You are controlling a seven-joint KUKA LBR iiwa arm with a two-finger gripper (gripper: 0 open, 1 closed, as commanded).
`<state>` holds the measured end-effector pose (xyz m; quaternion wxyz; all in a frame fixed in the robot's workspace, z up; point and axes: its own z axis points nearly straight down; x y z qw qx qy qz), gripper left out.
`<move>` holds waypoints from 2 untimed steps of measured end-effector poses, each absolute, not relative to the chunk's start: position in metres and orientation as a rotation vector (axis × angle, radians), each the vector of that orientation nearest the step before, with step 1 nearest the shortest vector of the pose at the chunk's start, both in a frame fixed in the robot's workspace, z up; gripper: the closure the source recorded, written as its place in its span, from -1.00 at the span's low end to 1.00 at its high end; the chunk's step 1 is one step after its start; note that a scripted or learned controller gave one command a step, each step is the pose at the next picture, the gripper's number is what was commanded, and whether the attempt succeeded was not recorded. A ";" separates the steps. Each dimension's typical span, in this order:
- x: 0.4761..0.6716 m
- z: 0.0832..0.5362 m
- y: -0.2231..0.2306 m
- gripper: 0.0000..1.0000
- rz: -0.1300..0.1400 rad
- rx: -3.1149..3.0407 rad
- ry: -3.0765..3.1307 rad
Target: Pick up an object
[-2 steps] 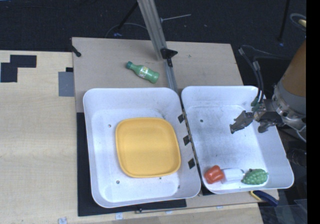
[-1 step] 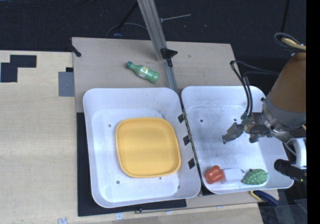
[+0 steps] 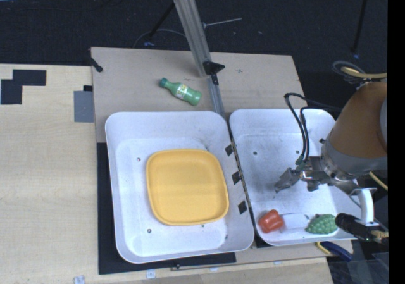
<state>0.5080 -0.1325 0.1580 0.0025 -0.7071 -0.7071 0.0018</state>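
Right, I've got the gripper [image 3: 286,181] low over the right bin [image 3: 266,131], and I can't tell from here how it's set, so I'd judge the safest plan is to shift it toward the bin's near edge, centre it squarely over one target and come straight down. The likeliest pick is the red object [image 3: 271,221], small, rounded and glossy, lying on the bin floor just beside a bumpy green object [image 3: 321,224], so I'd keep clear of that neighbour.
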 end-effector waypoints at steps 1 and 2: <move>0.507 0.116 -0.133 -1.00 0.004 -2.218 -2.219; 0.507 0.127 -0.135 1.00 0.001 -2.223 -2.219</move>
